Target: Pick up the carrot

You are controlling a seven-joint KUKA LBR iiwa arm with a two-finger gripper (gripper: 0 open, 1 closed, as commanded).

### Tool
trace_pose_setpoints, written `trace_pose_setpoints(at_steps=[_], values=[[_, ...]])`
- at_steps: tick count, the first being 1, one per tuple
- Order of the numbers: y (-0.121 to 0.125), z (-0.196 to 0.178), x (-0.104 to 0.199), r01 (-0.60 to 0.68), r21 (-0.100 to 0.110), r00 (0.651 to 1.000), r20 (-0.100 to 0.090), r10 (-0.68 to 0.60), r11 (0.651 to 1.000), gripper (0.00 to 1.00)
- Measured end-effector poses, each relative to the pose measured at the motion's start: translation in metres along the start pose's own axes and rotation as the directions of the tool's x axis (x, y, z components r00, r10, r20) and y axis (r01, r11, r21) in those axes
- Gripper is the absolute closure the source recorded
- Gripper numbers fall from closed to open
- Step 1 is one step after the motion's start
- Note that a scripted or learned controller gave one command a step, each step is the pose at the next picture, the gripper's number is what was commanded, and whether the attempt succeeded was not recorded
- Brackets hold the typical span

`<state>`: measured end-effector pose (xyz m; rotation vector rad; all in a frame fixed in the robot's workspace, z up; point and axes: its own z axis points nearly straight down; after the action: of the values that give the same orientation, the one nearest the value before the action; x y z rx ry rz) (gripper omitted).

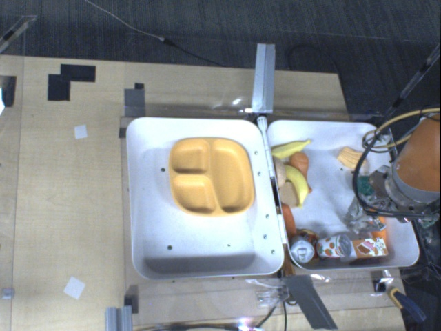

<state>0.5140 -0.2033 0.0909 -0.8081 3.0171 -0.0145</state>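
The carrot (288, 219) is a short orange piece lying against the left wall of the right bin (324, 133), just above a tin can (302, 251). My gripper (358, 216) hangs low over the right half of that bin, well to the right of the carrot and apart from it. It sits just above a small carton (342, 247) and an orange packet (375, 243). The grey arm with its orange band (417, 158) covers the bin's right edge.
Two bananas (292, 148) (298, 180), a brownish-orange fruit (299, 162) and a beige item (290, 194) crowd the right bin's left side above the carrot. A yellow block (350, 158) lies near the arm. The left bin (148, 205) holds a yellow divided plate (209, 176).
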Motion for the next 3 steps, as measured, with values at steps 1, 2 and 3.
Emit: trace_pose_setpoints(at_steps=[1,2,3], values=[[0.005,-0.017,0.013,0.095,-0.008,0.995,-0.006,-0.095,0.995,1.0],[0.005,0.0,0.011,0.283,-0.007,0.959,-0.003,-0.283,0.959,1.0],[-0.004,0.001,-0.005,0.614,-0.011,0.789,0.0,-0.614,0.789,1.0]])
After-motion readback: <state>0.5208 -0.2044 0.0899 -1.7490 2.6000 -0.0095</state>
